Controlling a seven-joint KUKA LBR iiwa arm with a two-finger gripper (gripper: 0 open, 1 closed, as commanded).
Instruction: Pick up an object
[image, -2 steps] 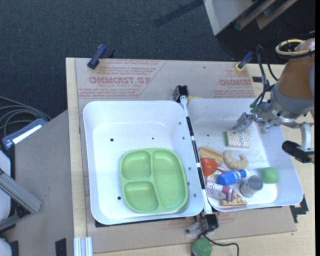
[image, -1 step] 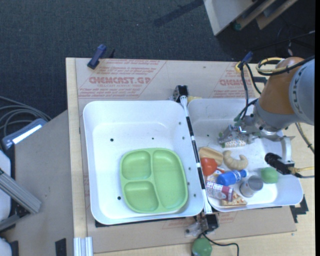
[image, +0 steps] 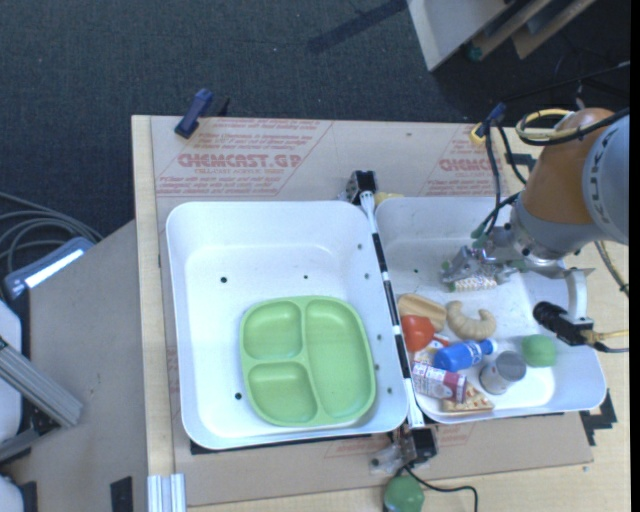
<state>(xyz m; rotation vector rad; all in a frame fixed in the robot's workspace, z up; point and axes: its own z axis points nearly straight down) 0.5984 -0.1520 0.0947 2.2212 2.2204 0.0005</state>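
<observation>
**Gripper low over the right bin's clutter**

My gripper (image: 470, 268) sits at the upper middle of the right bin (image: 420, 225); I cannot tell its state. Just below it lie a croissant (image: 470, 320), a blue bottle (image: 462, 353), a grey cup (image: 502, 371) and a green ball (image: 539, 349). The left bin (image: 200, 240) holds a green divided tray (image: 307, 360).
</observation>
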